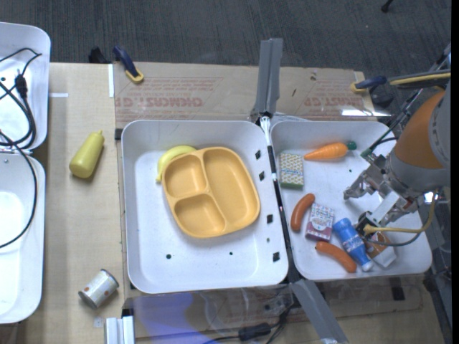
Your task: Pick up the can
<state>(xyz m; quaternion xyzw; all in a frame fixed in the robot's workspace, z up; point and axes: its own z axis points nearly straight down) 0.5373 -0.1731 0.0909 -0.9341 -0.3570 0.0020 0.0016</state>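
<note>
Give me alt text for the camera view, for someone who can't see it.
The can lies on the bench, outside the bins at lower left, while the robot's hand hangs over the right bin, beside a blue bottle. The left bin holds a yellow divided plate.

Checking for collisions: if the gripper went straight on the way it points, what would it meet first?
Probably the blue tube lying just beyond the gripper in the right bin, though depth is unclear.
</note>
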